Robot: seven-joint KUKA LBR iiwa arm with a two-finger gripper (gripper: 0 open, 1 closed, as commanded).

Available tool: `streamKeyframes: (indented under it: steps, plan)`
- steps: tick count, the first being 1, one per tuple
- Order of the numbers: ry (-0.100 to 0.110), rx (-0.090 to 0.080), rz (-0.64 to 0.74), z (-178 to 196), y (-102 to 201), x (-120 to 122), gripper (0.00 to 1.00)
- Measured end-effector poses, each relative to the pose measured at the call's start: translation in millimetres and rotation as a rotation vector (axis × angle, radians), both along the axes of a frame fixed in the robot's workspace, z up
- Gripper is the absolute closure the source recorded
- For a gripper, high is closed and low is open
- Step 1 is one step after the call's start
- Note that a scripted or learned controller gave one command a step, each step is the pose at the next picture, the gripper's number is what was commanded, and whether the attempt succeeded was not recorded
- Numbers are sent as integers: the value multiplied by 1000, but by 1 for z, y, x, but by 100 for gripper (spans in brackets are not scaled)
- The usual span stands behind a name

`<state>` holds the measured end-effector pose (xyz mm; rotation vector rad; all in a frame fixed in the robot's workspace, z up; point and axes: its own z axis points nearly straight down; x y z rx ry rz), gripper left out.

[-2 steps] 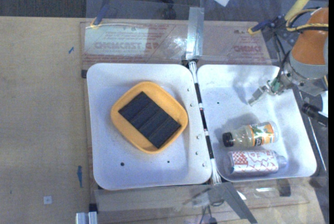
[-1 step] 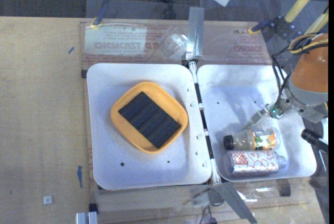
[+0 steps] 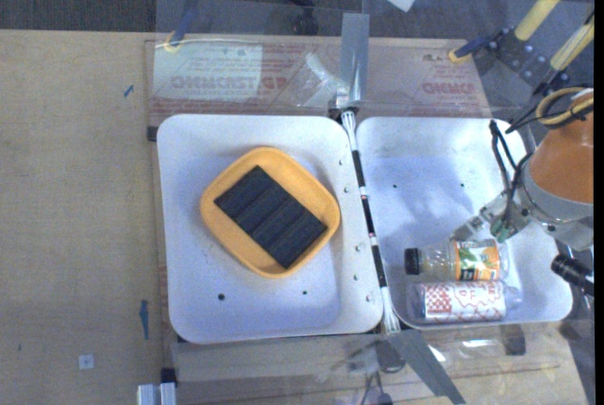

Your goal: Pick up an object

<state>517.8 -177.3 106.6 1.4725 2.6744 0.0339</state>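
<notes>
Judging progress, we see no pickup yet: the small clear plastic bottle with black cap (image 3: 453, 259) lies beside the end effector (image 3: 493, 226), whose state we cannot tell.

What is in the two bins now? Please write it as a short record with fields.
left bin: one yellow tray with a dark ribbed insert, lying near the middle
right bin: a small bottle on its side, dark cap toward the left bin; a red-and-white checked packet just in front of it, near the front wall
arm: enters from the right, orange band above the right bin
gripper: low over the right end of the bottle; grip not clear
</notes>
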Motion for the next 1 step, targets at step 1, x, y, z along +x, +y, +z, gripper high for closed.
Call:
streamKeyframes:
  steps: [1]
  plan:
    - [-28, -10, -24, 6, 50, -6, 0]
